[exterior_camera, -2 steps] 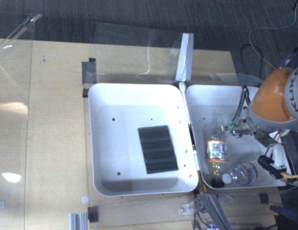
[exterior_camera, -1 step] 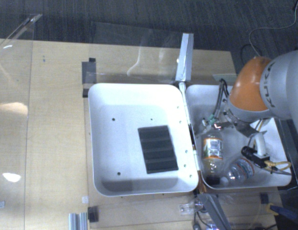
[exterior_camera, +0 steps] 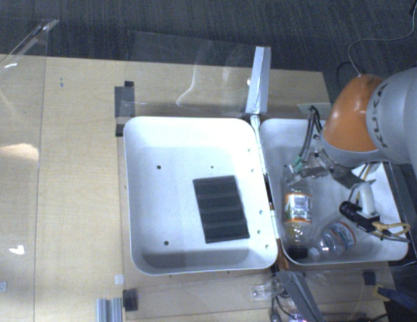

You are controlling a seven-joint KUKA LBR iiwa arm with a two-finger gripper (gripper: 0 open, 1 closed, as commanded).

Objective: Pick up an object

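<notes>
While my arm (exterior_camera: 369,123) is reaching in over the right bin (exterior_camera: 279,139), my claw (exterior_camera: 303,170) is hovering just above a clear bottle with an orange label (exterior_camera: 297,213); whether it is apart or together I cannot tell. A second bottle (exterior_camera: 332,239) is lying beside it, and a dark ridged block (exterior_camera: 221,208) is sitting in the left bin (exterior_camera: 148,180).

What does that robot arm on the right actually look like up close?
The arm is a thick, rounded grey tube with a glossy orange band above its wrist and dark lettering on the grey shell. Thin dark cables run down along the wrist to a small metal gripper, where a bit of green wiring shows.
</notes>
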